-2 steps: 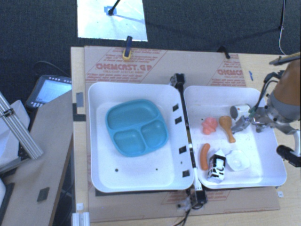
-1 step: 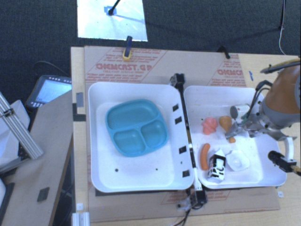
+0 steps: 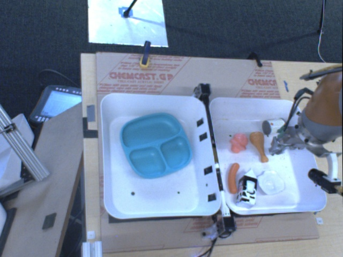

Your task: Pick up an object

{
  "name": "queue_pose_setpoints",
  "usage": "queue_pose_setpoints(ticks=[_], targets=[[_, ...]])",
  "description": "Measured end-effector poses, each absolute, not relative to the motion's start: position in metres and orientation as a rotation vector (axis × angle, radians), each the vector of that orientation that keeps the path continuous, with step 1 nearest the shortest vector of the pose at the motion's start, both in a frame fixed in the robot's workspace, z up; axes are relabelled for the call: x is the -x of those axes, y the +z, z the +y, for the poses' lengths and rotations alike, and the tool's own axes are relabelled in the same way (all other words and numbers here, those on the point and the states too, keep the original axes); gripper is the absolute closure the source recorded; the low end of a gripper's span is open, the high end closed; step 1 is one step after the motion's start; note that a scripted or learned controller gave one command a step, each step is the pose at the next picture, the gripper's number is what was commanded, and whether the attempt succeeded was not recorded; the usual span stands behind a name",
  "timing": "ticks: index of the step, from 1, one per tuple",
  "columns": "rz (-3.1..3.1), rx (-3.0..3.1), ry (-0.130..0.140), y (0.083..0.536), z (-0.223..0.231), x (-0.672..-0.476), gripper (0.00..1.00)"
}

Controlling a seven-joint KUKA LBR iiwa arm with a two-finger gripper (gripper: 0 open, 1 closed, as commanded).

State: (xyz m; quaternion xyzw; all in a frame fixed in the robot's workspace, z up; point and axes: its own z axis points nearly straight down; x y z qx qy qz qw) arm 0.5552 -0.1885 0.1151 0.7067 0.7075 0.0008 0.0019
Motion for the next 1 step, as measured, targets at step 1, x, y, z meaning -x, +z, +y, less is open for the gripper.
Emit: queue_pose_setpoints(ticks=[1], targets=[[2.222, -2.214, 0.004, 0.1585, -0.1899, -0.5573, 1.0]])
